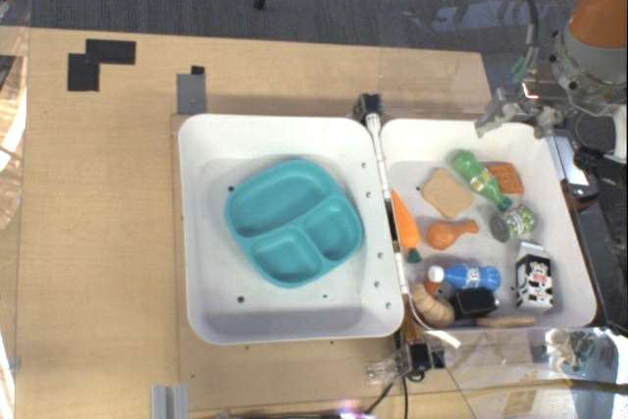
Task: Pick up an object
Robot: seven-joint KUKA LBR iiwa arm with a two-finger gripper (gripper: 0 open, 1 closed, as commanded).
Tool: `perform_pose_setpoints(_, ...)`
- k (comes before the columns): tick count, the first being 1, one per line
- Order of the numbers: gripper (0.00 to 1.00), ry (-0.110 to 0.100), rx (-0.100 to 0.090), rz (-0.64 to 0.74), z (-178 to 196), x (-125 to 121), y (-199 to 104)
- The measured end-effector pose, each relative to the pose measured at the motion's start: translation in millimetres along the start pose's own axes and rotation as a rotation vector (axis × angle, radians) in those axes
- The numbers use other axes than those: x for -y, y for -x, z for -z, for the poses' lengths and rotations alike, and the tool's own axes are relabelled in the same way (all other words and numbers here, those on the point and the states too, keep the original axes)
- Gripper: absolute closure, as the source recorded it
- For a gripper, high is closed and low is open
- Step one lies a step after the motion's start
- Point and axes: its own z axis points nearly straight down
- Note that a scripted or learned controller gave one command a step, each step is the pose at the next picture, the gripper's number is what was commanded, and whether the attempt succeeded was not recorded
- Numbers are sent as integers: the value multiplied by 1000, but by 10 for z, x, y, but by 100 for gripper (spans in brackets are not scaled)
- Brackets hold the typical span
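sitting just beside the left white shallow bin [196, 240], the right white shallow bin [564, 211] serves as the landmark. its near half is crowded and its far-left corner lies bare, so open floor shows mainly there and along its right wall. the grey arm with the orange band [603, 5] stands at the bin's far-right corner, and the gripper [515, 113] hangs over the far rim; whether it is apart or together i cannot tell from this slant, and nothing shows between its parts.

inside the right bin lie the things that could be picked: a tan slice of toy bread [447, 193] near the middle, a green plastic bottle [481, 180] slanting just beside it, an orange flat cracker-like piece [506, 177] touching the bottle's far side, a toy orange drumstick [451, 233] nearer, an orange toy carrot [404, 221] along the left wall, a blue and white bottle [463, 277] lying flat, a black and white cow-print carton [534, 280] by the right wall, and a tan rounded toy [433, 307] in the near-left corner.

the left bin holds a teal plastic tray with three compartments [292, 221], centred, with bare floor all around it.
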Motion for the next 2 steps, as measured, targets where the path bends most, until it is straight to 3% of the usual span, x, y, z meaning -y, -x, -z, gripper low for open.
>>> perform_pose_setpoints(1,0,15,3,-147,-1682,-176,423)
perform_pose_setpoints(2,100,25,6,-140,-1534,-213,412)
